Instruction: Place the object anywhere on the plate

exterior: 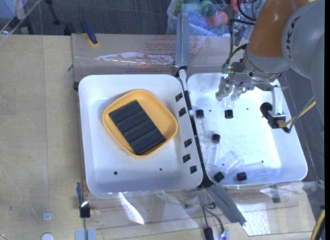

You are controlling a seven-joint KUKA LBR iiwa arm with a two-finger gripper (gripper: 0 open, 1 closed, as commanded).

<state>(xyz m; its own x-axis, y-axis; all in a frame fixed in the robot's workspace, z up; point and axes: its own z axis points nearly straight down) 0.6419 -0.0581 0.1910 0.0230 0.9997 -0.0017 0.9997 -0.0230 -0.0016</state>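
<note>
The worktop [36, 130] carries two white bins; no readable writing shows on anything. In the left bin [98, 174] lies the yellow plate [114, 111], tilted diamond-wise, and the dark ribbed object [138, 127] rests flat on the plate's middle. Right of the plate, over the far part of the right bin [278, 156], the grey arm [294, 27] bends down from the right. Its claw [230, 90] hangs above that bin; its fingers look slightly spread, pinching nothing.
</note>
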